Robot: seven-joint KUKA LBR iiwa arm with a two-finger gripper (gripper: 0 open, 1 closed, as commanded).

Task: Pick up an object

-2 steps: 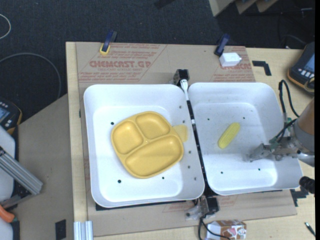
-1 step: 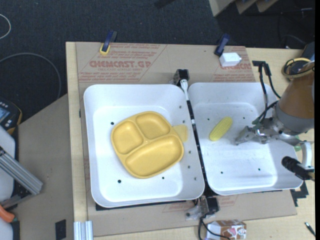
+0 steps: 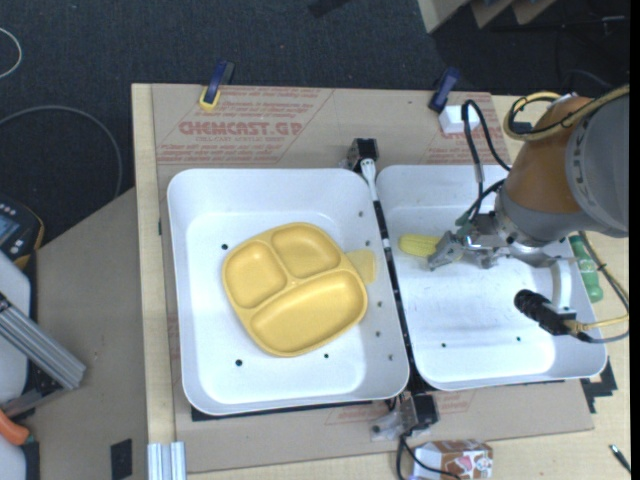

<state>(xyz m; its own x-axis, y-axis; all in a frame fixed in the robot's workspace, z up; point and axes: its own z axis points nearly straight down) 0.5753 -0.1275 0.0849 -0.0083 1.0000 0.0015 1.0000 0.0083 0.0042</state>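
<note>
On the near edge of the bench lies a small brown and white packet [image 3: 462, 460], outside both bins. Beyond it the left bin [image 3: 200, 228] holds a yellow divided plate [image 3: 295, 286] with three compartments. The plate lies flat and turned at a slant, filling much of the bin's floor. The right bin [image 3: 480, 343] touches the left bin along their shared wall, and its near half is bare white floor. Farther in, the gripper [image 3: 440, 256] hangs low over the right bin's left part, pointing left from the grey and orange arm [image 3: 560, 173]. Whether it is spread or pressed together cannot be told from this angle, and nothing can be seen pinched in it. The small yellow piece [image 3: 418, 244] lies on the bin floor just left of the gripper tip, close to the shared wall. Whether the two touch is unclear. A green thing [image 3: 586, 268] shows at the bin's right rim, partly hidden by the arm. At the bench's far edge sit two blue clamps [image 3: 214, 86], well apart.
</note>
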